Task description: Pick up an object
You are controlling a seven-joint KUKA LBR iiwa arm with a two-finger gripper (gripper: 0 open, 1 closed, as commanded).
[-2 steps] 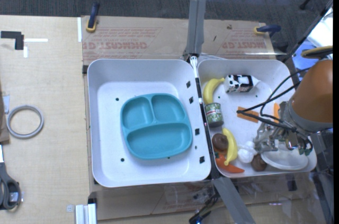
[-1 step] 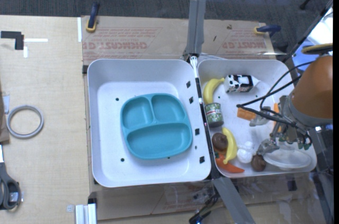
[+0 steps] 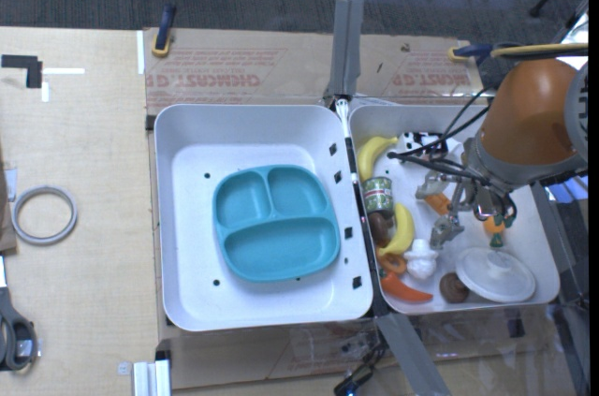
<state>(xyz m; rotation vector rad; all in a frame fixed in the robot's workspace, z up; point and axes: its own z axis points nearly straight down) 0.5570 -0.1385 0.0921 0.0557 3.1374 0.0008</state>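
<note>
Pincer (image 3: 447, 221), grip state unclear, hangs in the right bin (image 3: 543, 226) between bananas (image 3: 401, 230) and clear lid (image 3: 496, 275)

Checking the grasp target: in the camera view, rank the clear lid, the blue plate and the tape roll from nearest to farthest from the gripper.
1. Clear lid, right bin, just below the gripper.
2. Blue plate, left bin.
3. Tape roll, on the bench at far left.
</note>
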